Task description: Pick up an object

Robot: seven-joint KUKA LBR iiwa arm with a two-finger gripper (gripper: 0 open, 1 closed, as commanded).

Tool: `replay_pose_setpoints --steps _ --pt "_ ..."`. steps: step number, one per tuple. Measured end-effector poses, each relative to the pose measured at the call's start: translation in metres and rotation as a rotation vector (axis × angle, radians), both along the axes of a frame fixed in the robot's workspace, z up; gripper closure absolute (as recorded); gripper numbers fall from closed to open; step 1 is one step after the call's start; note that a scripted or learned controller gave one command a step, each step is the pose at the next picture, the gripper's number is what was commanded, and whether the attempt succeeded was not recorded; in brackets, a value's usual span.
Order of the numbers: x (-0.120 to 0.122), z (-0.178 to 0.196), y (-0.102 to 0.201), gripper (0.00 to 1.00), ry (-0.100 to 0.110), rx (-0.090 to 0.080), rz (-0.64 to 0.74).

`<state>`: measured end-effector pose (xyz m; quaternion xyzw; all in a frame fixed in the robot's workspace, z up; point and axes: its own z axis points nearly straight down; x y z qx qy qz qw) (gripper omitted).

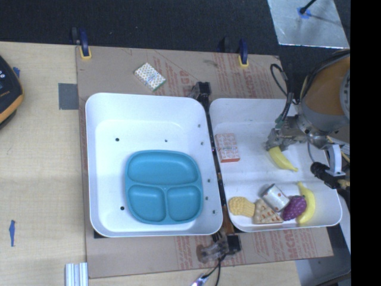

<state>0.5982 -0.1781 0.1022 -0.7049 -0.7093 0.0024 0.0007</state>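
A robotics lab — clamped cardboard (pixel 178 70) under white bins (pixel 101 159), cabling.

Grey arm (pixel 324 109), orange band, black cables.

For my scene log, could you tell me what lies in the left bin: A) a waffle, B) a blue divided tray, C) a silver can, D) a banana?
B: the blue divided tray lies alone in the left bin.

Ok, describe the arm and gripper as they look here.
The arm is a rounded grey body with a broad orange band above the wrist. Black cables loop along its left side. The gripper is a small grey metal assembly, with a white-and-black fitting beside it.
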Motion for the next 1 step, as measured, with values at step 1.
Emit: replay_pose_setpoints --steps 1 --pt "-0.0080 0.0591 0.0600 1.00 -0.003 0.001 0.001"
